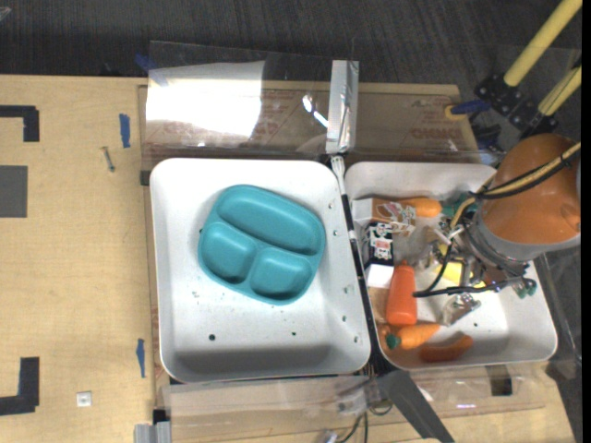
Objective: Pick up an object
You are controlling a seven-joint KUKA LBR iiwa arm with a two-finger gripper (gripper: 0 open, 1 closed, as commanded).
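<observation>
The right bin (536, 326) holds a heap of small toys. An upright orange-red bottle-like piece (402, 293) stands near its left wall. A toy carrot (417, 334) with a green tip and a reddish sausage (449, 346) lie along the front. A black-and-white box (381, 243) and an orange piece (417, 208) sit toward the back. My gripper (447, 264) hangs low in the middle of this bin, just right of the bottle-like piece, under the grey wrist and orange band (536, 197). Cables and the wrist hide what lies under it.
The left bin (175, 321) carries a teal divided plate (262, 243) near its centre. A clear plastic panel (240, 109) and a metal strip (342, 104) stand behind the bins. Yellow-handled tools (545, 35) lie at the upper right. The bins' shared wall (355, 275) runs just left of the toys.
</observation>
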